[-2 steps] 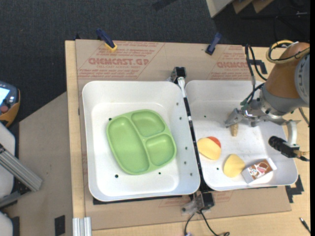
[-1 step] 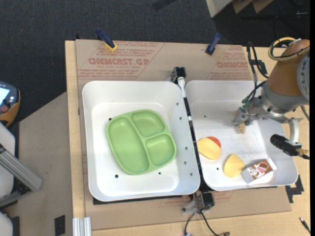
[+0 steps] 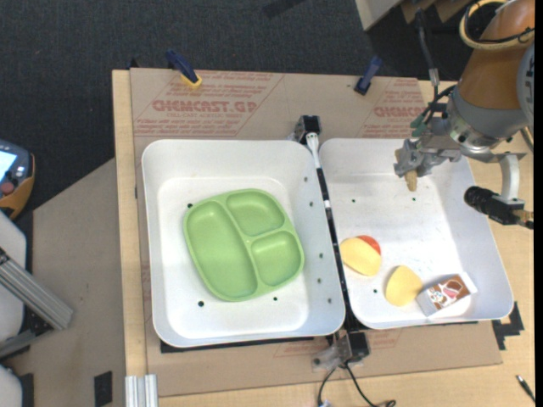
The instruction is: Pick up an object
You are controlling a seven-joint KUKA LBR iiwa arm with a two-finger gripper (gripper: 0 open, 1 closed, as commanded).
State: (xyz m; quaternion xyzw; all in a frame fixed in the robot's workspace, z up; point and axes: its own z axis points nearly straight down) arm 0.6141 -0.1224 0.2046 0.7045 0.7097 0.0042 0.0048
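Your gripper [image 3: 411, 179] is hanging over the far part of the right bin [image 3: 475, 227], and you cannot tell how wide it is standing; nothing is showing in its grasp. The things you could pick are all lying toward six o'clock from it, clustered near the bin's near edge. The closest is the yellow and red fruit [image 3: 361, 254], sitting at about seven o'clock from the gripper, its long axis running roughly from ten to four. Just beyond it, toward five o'clock of that fruit, the yellow lemon [image 3: 402, 285] is resting, and the small brown packet [image 3: 445, 294] is lying touching it or just beside it on the three o'clock side. That crowding is likely making the lemon and packet harder to take cleanly, so the fruit is looking like your easier target. The bin floor between gripper and fruit is lying bare. The green divided plate [image 3: 243, 244] is sitting in the left bin [image 3: 161, 227], well apart.
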